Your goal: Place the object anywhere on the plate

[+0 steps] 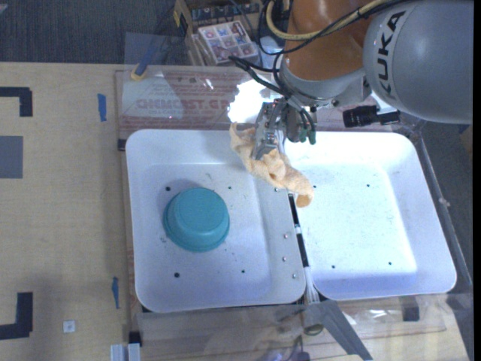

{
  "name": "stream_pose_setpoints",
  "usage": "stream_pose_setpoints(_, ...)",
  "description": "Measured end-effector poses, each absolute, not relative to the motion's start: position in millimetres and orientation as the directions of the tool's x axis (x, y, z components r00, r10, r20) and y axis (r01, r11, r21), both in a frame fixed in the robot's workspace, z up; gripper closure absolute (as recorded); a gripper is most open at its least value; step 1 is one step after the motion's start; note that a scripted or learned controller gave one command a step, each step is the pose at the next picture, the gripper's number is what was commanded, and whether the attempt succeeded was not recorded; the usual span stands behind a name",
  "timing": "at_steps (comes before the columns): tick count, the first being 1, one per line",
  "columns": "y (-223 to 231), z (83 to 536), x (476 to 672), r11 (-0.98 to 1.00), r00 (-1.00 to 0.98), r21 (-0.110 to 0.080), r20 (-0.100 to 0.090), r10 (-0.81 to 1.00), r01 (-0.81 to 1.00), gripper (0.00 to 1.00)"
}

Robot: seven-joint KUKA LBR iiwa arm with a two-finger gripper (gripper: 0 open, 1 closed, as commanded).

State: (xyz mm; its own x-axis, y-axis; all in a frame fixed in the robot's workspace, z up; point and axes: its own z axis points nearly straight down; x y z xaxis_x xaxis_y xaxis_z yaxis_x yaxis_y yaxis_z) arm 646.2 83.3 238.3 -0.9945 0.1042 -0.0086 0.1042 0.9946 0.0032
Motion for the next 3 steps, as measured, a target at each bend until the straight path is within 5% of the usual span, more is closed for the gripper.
stream_pose_setpoints(2,188,227,644.6,1.000,-1.000,0.004,-0.009,-0.002,-0.002,1.00)
stream_pose_setpoints(3,188,228,644.8,1.000,-1.000,0.004,-0.010,-0.002,-0.002,0.00)
